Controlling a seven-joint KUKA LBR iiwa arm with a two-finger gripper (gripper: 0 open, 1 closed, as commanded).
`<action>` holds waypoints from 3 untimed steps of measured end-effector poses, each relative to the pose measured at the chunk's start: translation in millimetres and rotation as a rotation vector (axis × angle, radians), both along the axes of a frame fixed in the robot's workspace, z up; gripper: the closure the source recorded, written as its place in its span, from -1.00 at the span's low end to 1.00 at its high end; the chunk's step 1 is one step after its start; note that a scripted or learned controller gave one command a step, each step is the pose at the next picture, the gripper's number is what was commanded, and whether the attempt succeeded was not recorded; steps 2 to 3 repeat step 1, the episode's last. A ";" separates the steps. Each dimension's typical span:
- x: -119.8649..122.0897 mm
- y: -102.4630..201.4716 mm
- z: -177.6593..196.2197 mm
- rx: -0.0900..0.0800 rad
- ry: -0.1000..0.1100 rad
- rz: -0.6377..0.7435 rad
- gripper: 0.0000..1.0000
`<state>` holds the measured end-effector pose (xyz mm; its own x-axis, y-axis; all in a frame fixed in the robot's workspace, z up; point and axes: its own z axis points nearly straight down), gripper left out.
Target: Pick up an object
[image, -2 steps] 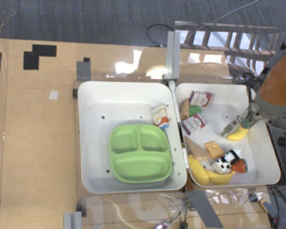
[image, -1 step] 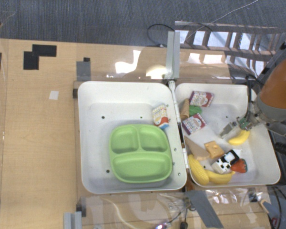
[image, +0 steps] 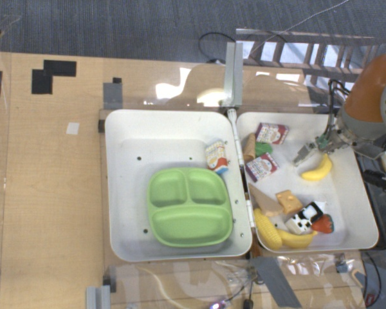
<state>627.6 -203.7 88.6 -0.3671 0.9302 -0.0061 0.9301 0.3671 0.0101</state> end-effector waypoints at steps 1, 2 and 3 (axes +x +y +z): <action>-26.5 -0.7 0.9 0.000 -0.001 0.050 -1.00; -26.5 -0.7 0.9 0.000 -0.001 0.050 -1.00; -26.5 -0.7 0.9 0.000 -0.001 0.050 -1.00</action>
